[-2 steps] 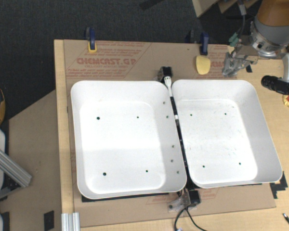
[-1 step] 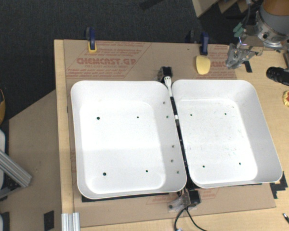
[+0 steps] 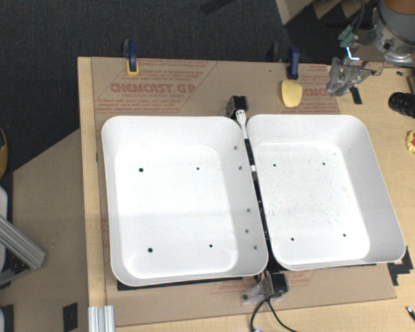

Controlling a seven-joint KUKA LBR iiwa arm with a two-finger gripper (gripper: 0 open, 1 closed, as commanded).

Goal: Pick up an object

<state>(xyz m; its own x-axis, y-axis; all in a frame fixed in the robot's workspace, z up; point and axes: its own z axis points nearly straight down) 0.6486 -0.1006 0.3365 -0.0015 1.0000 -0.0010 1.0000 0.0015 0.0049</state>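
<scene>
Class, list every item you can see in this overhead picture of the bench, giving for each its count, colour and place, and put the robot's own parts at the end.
Bins: two, white, shallow, side by side on the board; left bin, right bin.
Board: one, brown with red lettering, under both bins.
Clamps: two, blue and yellow, on the board's far edge; left one, right one.
Yellow object: one, pale yellow, on the board beyond the right bin, outside both bins.
Black fitting: one, between the bins at their far end.
Cable: one, black, at the near edge below the bins.
Arm: one, grey with an orange band, top right.
Gripper: one, metallic, above the board's far right corner.
</scene>
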